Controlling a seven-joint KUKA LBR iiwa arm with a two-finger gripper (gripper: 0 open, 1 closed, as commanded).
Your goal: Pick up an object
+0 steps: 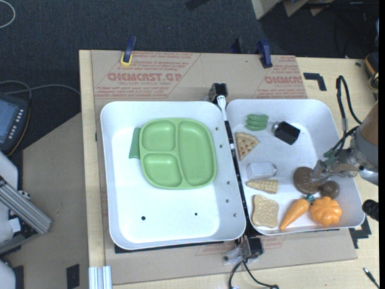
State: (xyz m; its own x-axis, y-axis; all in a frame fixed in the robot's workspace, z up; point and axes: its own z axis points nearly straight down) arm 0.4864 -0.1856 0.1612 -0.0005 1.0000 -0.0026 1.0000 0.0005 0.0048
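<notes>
The right bin (322, 110) holds several toy foods: a green round piece (257, 121), a black block (286, 132), a pizza slice (245, 144), a pale grey piece (261, 170), a yellow wedge (264, 185), a bread slice (264, 211), a carrot (295, 213), an orange pumpkin-like piece (325, 210) and a brown round piece (305, 178). My gripper (322, 172) reaches in from the right, low over the bin's right side. It sits right at the brown round piece's right edge, just above the pumpkin-like piece.
In the left bin (120, 209) lies a green divided plate (177, 152). Both bins rest on a cardboard sheet (150, 74) held by clamps at the back. A cable (341, 101) hangs beside the arm at the right.
</notes>
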